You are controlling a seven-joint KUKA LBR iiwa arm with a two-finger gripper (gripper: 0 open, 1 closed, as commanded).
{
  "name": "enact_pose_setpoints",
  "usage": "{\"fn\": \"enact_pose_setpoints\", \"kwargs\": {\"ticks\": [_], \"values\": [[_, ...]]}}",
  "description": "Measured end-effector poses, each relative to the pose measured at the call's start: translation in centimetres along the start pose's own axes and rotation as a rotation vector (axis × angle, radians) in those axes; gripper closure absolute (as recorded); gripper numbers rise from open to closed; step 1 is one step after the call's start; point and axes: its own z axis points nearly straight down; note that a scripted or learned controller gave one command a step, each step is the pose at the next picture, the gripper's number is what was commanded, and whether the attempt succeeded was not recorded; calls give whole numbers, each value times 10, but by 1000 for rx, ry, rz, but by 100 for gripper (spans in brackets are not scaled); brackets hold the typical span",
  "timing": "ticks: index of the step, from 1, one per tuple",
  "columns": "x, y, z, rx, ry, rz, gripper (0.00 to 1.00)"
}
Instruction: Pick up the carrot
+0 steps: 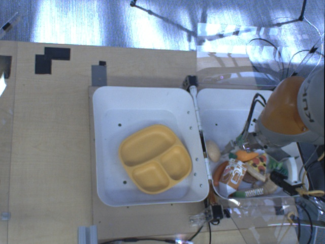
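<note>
The right bin (223, 111) holds a heap of toy food against its near edge: a small orange-and-white carton (233, 173), a pizza slice (259, 165), and green pieces by the near right corner. The carrot (247, 155) lies on the far side of this heap, just under the arm (294, 111). A pale egg (213, 150) rests beside the left wall. The gripper (249, 145) hangs right over the carrot; its state cannot be made out. In the left bin (106, 136), a yellow divided plate (155, 158) sits near the middle, tilted askew.
</note>
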Motion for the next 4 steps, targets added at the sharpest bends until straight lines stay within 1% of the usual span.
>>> {"fn": "enact_pose_setpoints", "kwargs": {"ticks": [1,2,3,4], "values": [[1,4,-12,-8,1,-3,100],[58,28,-97,10,6,203,100],[3,38,0,10,5,-53,100],[3,38,0,10,4,-52,0]]}}
